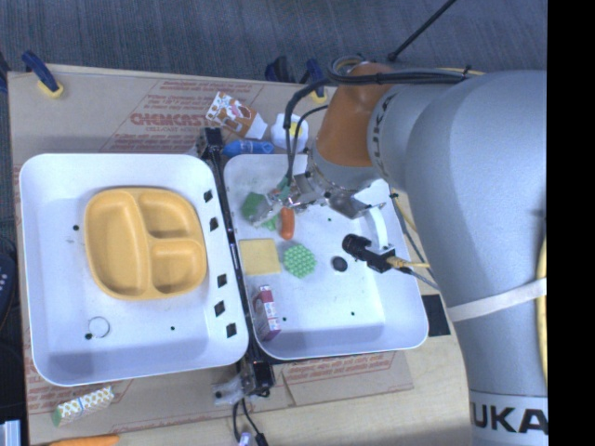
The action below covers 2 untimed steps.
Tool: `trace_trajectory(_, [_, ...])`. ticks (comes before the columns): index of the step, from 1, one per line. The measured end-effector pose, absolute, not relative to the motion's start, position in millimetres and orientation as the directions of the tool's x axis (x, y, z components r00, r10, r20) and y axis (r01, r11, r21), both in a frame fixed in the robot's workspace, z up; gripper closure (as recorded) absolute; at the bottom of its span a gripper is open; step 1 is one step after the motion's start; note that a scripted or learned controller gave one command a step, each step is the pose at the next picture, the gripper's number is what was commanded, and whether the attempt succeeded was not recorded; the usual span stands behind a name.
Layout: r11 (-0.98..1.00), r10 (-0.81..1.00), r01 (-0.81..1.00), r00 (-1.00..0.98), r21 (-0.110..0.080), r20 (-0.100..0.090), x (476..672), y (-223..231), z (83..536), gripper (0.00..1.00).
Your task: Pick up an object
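My end effector [290,197] is low over the right bin's [400,328] far-left area; can't tell its state. An orange carrot-like piece [287,223] lies just under it, a green item [253,205] at its left. Mid-bin: yellow square [260,256], green dotted round thing [299,262]. Small packet [267,310] near front-left corner. Left bin [46,342] carries a yellow divided tray [145,242].

Grey arm [465,184] reaching in over right white bin [400,328], gripper [293,196] low near green piece [254,204] and orange carrot [287,223], yellow square [260,256] beside green round [299,261], small can [267,310], yellow divided tray [146,242] in left bin [46,249].
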<state>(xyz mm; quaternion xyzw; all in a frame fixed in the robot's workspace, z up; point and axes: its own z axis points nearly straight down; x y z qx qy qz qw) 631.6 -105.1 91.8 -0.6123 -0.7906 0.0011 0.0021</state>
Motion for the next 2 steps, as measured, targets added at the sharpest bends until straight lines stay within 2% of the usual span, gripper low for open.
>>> trace_trajectory(1, [0.253, 0.967, 0.967, -0.253, -0.005, 0.001, 632.1, -105, 103, 1.00])
trace_trajectory(2, [0.463, 0.887, 0.887, -0.463, 0.000, -0.001, 628.3, -69, 242, 1.00])
